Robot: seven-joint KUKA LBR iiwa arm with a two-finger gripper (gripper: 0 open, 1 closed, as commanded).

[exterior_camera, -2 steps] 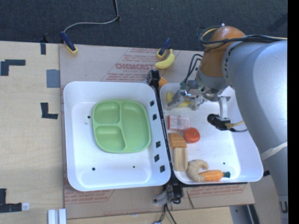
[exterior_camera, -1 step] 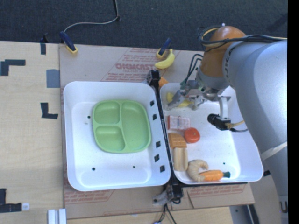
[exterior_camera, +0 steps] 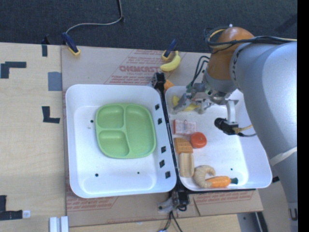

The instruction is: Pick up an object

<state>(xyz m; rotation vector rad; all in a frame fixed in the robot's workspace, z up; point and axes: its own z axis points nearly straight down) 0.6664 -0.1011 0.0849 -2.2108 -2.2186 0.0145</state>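
Near edge, right bin (exterior_camera: 251, 170): carrot (exterior_camera: 219, 181) and croissant (exterior_camera: 203, 173) lying crosswise; bread loaf (exterior_camera: 186, 163) lengthwise.
Middle: tomato (exterior_camera: 198, 139), wrapped packet (exterior_camera: 184, 126).
Far corner: gripper (exterior_camera: 193, 100) low over a yellow item (exterior_camera: 191, 107), directly beneath it.
Jaws: cannot tell if clenched.
Left bin (exterior_camera: 77, 129): green divided plate (exterior_camera: 126, 130), 3 compartments.

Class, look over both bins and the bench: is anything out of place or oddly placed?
One thing stands out: a yellow banana-shaped toy lies on the cardboard above the bins, outside both, while the other small items sit in the right bin. The green divided plate lies flat in the left bin.
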